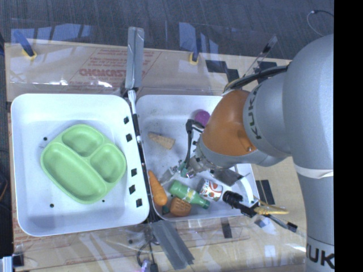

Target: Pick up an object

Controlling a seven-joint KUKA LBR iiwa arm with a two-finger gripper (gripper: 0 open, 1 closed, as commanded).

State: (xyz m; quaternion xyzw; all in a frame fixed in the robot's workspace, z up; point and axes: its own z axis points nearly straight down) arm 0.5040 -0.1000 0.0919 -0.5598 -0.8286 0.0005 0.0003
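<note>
Several candidate objects lie in the right bin (170, 103). Along its near edge sit a green bottle (189, 194), a small can with a red and white label (212, 190) touching the bottle's right side, an orange carrot (158, 190) toward the near left corner, and a brown item (180, 208) just below the bottle. A tan wedge (161, 140) rests nearer the bin's left wall, and a purple object (201, 117) sits toward the far edge, partly hidden by the arm.

The gripper (191, 168) hangs low over the middle of this bin, just above the bottle and can. Whether it is open, closed or grasping anything cannot be told, since the wrist covers it.

The step appears to be the descent toward a grasp. The next move probably calls for settling on one item in that crowded near-edge cluster.

The left bin (28, 118) holds a green divided tray (83, 162).
</note>
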